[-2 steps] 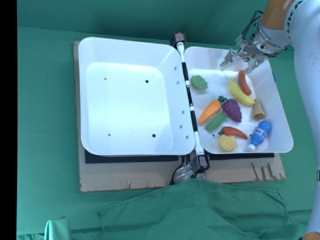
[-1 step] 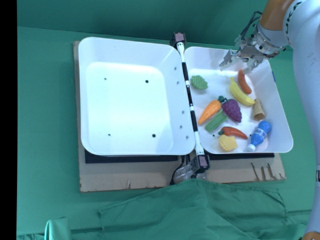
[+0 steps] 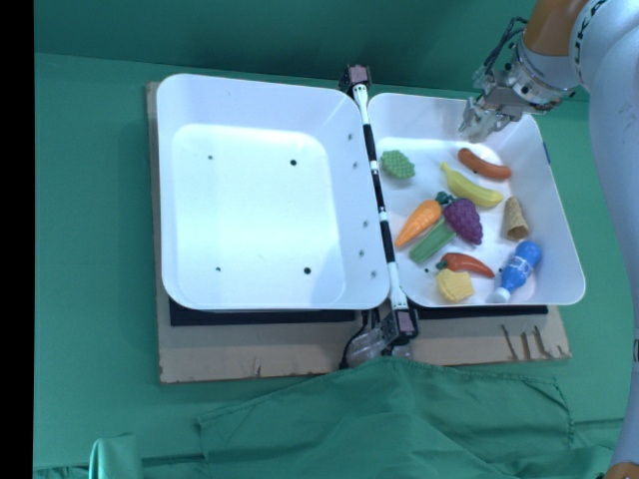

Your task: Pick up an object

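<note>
Camera view: fingers (image 3: 480,125) blurred above sausage (image 3: 484,164), arm (image 3: 599,58) cut off

Arm (image 3: 611,118): smooth pale-grey casing, rounded segments. Orange band (image 3: 561,10) above wrist. Wrist section silver-grey, thin dark cables looping alongside. Gripper (image 3: 480,124): small, metallic grey, two fingers.

Two shallow white bins are set side by side on the bench (image 3: 90,218), which is covered in green cloth. The left bin (image 3: 180,108) shows small dark dots on its floor. The right bin (image 3: 564,257) is joined to it along a black-and-white divider bar (image 3: 377,193). A brown cardboard sheet (image 3: 260,362) is laid under both bins. A rumpled green cloth (image 3: 399,422) is draped at the near edge.
</note>
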Robot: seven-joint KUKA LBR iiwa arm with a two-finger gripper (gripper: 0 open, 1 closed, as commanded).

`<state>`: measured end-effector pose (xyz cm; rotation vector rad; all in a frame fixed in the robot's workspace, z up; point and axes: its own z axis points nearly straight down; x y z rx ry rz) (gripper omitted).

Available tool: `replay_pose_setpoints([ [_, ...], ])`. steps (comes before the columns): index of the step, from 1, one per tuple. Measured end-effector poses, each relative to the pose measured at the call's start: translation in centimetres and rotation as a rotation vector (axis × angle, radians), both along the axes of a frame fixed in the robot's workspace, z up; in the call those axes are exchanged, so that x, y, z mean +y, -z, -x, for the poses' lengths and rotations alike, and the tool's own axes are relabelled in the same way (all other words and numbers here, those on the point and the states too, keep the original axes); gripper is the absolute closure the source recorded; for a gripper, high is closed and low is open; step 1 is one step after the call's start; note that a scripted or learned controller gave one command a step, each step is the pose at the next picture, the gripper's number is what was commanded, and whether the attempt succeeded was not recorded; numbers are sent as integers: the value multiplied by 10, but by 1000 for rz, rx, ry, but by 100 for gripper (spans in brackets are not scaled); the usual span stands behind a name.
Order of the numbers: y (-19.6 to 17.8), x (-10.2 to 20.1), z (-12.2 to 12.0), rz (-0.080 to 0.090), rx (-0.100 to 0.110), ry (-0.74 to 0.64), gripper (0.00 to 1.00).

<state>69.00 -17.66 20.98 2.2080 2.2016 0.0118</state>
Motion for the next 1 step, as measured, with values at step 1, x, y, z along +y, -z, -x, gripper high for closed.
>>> replay_pose_setpoints([
  [1,-64,-3,5,-7,12,-1,100],
])
